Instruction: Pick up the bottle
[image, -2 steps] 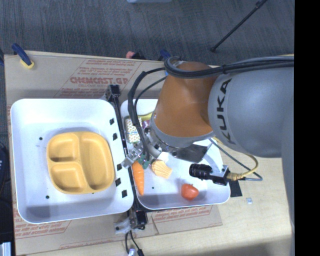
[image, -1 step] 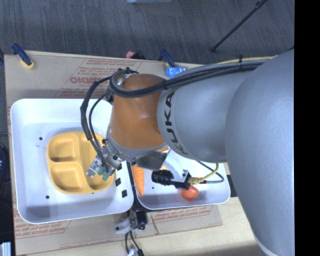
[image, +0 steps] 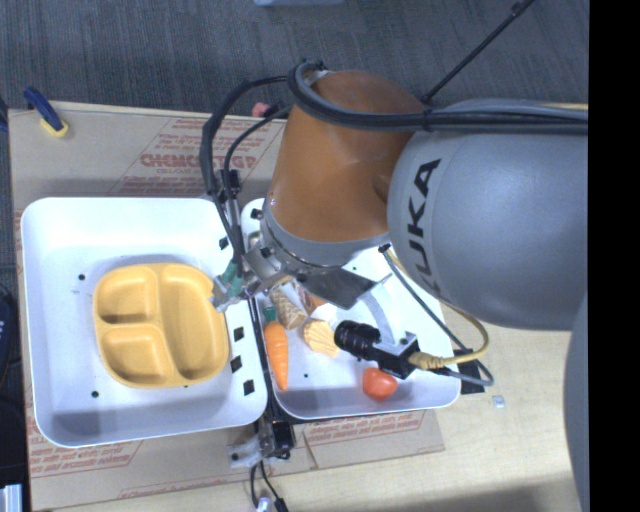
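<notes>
Gripper (image: 268, 272) hidden under the wrist; finger state cannot be told. Left bin (image: 50, 300): yellow divided tray (image: 158, 325). Right bin (image: 430, 395): carrot (image: 277, 355), tomato (image: 379, 383) at 5 o'clock. Bottle not identifiable among the items.

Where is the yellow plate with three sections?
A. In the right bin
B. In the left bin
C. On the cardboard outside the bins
B. The yellow plate lies flat in the left bin, while the carrot lies in the right bin.
</notes>
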